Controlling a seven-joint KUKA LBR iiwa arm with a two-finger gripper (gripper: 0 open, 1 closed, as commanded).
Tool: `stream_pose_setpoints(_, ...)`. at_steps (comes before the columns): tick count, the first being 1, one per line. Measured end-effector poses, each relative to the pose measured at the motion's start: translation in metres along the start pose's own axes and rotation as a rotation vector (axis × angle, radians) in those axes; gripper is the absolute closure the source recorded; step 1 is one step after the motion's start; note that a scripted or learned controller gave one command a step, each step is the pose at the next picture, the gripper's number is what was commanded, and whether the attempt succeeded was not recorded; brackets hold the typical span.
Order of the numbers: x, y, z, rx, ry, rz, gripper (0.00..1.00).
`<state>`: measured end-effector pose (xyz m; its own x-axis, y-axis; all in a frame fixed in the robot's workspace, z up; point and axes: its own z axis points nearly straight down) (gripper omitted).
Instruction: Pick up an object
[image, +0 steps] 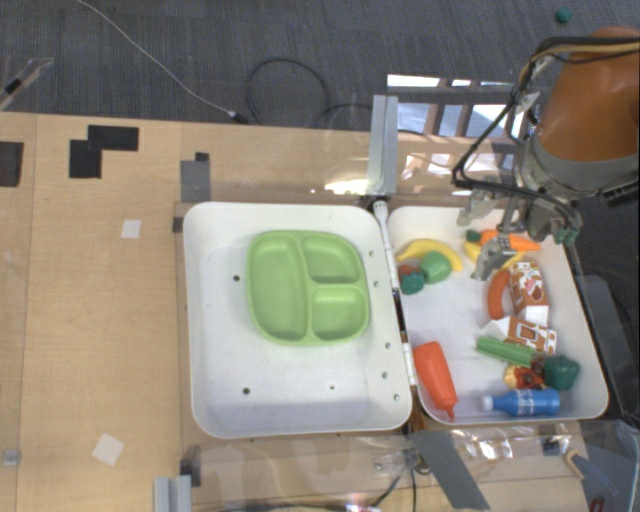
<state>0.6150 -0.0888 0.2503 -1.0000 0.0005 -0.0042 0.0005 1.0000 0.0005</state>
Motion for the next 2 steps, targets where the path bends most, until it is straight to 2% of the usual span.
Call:
stream_pose_setpoints(1, -0.023, -0.021, 0.099, -0.001, 0.008, 0.028, 0.00)
stream_pose_setpoints(2, -0.047, -0.042, 0.157, 0.000, 0.000, 0.143, 0.00)
